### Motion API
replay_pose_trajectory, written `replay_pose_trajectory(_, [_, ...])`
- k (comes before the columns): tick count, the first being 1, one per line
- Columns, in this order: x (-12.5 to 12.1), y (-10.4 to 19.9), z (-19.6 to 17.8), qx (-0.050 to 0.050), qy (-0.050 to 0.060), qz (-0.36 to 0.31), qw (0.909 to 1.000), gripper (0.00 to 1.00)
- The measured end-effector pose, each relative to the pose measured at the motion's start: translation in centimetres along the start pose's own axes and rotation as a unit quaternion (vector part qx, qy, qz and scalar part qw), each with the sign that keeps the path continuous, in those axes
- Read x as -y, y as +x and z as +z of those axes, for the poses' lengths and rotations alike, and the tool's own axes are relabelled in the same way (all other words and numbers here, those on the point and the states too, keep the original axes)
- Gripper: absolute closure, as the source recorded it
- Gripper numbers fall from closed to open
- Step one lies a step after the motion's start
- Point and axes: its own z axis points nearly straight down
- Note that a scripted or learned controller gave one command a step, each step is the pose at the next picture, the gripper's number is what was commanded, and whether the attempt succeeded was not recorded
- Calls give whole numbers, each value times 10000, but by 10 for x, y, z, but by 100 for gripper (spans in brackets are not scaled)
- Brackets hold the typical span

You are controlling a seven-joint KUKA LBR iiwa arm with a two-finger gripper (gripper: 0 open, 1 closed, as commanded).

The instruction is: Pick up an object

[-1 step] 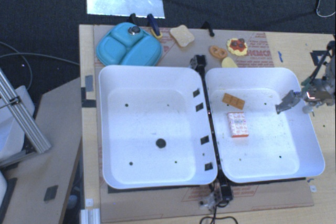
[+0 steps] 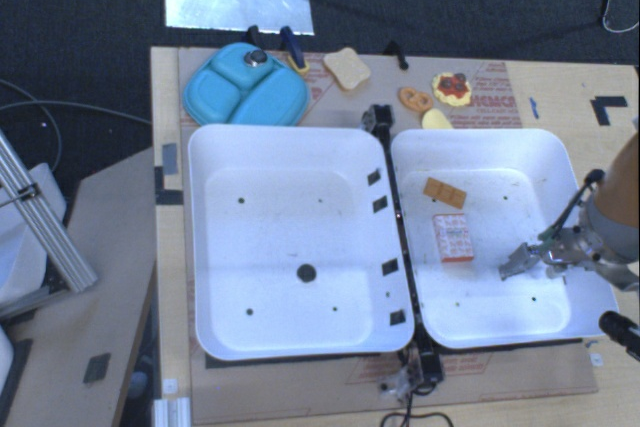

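The right bin [image 2: 500, 330] holds a brown wafer-like piece [image 2: 445, 192] near its back and a small red and white box [image 2: 454, 237] near its middle. A small dark round object [image 2: 306, 272] lies in the left bin [image 2: 215, 215]. My gripper [image 2: 525, 262] hovers low over the right half of the right bin, a little to the right of the red and white box and apart from it. Nothing shows in its grasp.
Behind the bins lie a blue divided plate [image 2: 245, 85], a toast slice [image 2: 347, 68], a pretzel [image 2: 414, 98], a small round pizza-like toy [image 2: 452, 88] and a yellow piece [image 2: 436, 120]. A black divider [image 2: 395, 225] with clips runs between the bins.
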Motion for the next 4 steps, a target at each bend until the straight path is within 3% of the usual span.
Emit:
replay_pose_trajectory(1, [-5,0,-17,26,-89,-14,10000,100])
replay_pose_trajectory(3, [-5,-15,33,16,-63,-12,10000,100])
replay_pose_trajectory(4, [-9,44,44,63,-137,-27,9999,100])
